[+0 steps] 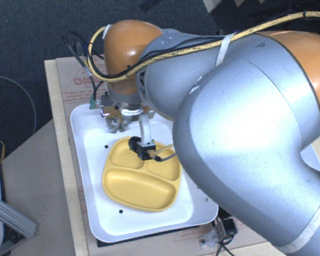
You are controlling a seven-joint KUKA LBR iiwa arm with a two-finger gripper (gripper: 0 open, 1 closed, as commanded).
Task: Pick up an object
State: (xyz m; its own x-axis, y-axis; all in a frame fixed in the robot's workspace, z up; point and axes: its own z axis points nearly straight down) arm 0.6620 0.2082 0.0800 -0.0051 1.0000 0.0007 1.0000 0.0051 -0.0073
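Lying in the smooth white bin (90, 184), a glossy yellow plastic plate (135, 187) with rounded, divided hollows sits beneath the bulky grey arm (252, 131), whose gripper (119, 122) points down just beyond the plate's far edge, spread or pressed together I cannot tell.

1 bin (91, 178) sits on the bench (68, 181). 1 dish (138, 184) lies inside the bin, around its middle, closer to the near wall than the far one. The gripper (116, 124) hangs over the far end of the bin, just behind the dish. The arm (253, 142) comes in from the right and covers the bench's right side.
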